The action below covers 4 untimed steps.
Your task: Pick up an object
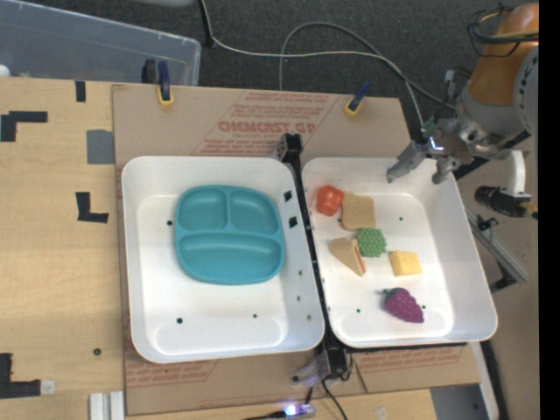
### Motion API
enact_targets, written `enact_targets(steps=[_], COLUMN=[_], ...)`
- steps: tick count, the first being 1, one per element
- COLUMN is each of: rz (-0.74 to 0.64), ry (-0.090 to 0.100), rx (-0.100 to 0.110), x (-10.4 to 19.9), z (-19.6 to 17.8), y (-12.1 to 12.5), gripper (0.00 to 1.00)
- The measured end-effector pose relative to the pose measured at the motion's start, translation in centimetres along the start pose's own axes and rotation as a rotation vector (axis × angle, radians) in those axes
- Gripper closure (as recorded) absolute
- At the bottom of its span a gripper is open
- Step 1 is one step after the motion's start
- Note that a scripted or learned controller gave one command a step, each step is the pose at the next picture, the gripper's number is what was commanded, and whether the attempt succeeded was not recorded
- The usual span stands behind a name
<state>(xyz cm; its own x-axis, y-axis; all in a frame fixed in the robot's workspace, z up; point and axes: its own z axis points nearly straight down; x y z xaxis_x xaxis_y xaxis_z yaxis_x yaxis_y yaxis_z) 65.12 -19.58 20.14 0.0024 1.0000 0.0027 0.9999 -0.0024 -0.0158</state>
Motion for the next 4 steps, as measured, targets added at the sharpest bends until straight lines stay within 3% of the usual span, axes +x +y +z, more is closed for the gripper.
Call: enact_targets(steps=[1, 3, 4], rz=[-0.004, -0.005, -0.005], ry=[-0.003, -0.003, -0.004], rx=[-0.014, -0.01, -0.016], x=[0.1, -0.1, -0.1], z=[-1.0, 9.8, 11.5], y=[0.3, -0.1, 0.0], gripper=[0.0, 0.0, 0.0])
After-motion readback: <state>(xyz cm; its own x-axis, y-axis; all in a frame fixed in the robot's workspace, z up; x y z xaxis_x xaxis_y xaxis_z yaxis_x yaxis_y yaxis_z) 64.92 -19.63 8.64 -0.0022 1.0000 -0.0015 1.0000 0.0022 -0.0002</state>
